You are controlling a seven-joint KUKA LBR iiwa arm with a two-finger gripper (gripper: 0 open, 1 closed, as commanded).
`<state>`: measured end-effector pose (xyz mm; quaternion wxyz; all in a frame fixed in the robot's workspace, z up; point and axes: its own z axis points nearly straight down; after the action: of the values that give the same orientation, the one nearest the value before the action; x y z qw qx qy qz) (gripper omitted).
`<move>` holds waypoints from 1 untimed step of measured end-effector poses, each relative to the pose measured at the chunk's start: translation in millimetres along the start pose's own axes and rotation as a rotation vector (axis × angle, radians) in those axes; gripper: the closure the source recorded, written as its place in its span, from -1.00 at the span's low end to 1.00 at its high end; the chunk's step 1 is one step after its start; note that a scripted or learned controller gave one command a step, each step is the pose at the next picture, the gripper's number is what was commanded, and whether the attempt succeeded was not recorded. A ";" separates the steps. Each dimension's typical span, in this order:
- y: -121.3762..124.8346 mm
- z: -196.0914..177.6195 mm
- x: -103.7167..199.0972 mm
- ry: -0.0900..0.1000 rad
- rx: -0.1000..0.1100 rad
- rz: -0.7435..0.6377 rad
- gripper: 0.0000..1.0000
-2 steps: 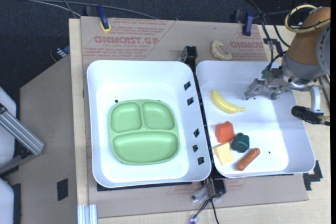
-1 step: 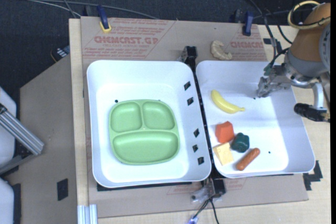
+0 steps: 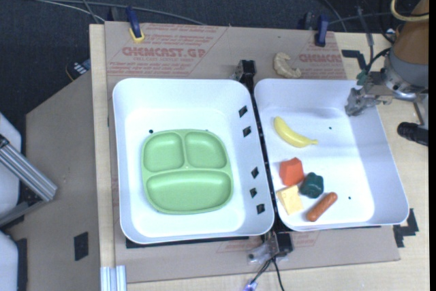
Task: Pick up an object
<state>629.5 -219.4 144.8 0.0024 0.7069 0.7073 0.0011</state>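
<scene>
Bench point(image 3: 170, 44): brown board top with red printed lettering, blue clamps point(image 3: 135, 26) at the far edge, cables trailing off onto the dark floor behind.

Left bin point(image 3: 129, 146), white and shallow, holds a green divided plate point(image 3: 187, 171) (three compartments, two small at the far side, one long at the near side). The plate sits in the middle to near part of the bin, flat.

Right bin point(image 3: 375, 167), white, touches the left bin along the centre seam, where small black tabs line the divide. All small objects lie in its left half.

Arm point(image 3: 412, 44) enters from the right, grey with an orange band, wrist over the far right corner of the right bin. Gripper point(image 3: 355, 103) hangs at that bin's far right rim, well apart from every object; nothing is seen between its fingers. Whether the fingers are spread or closed: cannot tell, too small and blurred.

Objects, largest first:
- yellow banana point(image 3: 294, 133), toy, lying flat in the far left part of the right bin, apart from the others.
- sausage point(image 3: 321, 206), reddish-brown, lying at a slant near the near rim.
- red block point(image 3: 291, 172), just beside the teal one.
- dark teal object point(image 3: 313, 185) (shape unclear), between the red block and the sausage.
- pale yellow cube point(image 3: 290, 200), cheese-like, touching or almost touching the red block's near side.

A beige lump point(image 3: 287, 65) lies on the bench behind the right bin, outside both bins.
</scene>
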 end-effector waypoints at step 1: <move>3.4 -65.7 -0.1 -0.001 -0.003 -0.001 1.00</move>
<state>632.6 -219.5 210.6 0.0038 0.7067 0.7075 0.0018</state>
